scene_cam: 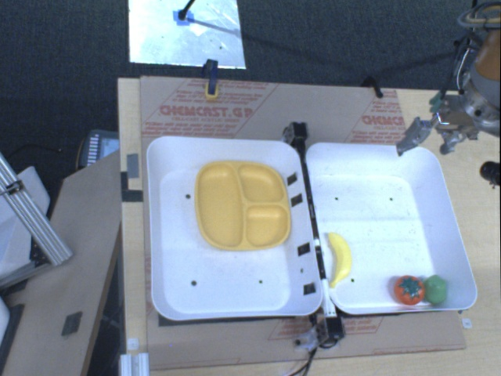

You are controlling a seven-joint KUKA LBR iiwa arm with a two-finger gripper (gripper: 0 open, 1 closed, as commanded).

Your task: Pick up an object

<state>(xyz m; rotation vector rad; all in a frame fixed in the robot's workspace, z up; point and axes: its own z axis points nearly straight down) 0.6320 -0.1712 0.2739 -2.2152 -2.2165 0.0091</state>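
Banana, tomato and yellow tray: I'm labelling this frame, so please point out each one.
banana (340,258): camera view, middle of its curved body, in the right bin.
tomato (408,289): camera view, centre of its red top.
yellow tray (240,205): camera view, on the ridges where its compartments meet, in the left bin.

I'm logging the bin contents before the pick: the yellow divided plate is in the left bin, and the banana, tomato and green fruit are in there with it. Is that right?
Not quite. The camera view shows the yellow divided plate in the left bin, but the banana, tomato and green fruit lie in the right bin.
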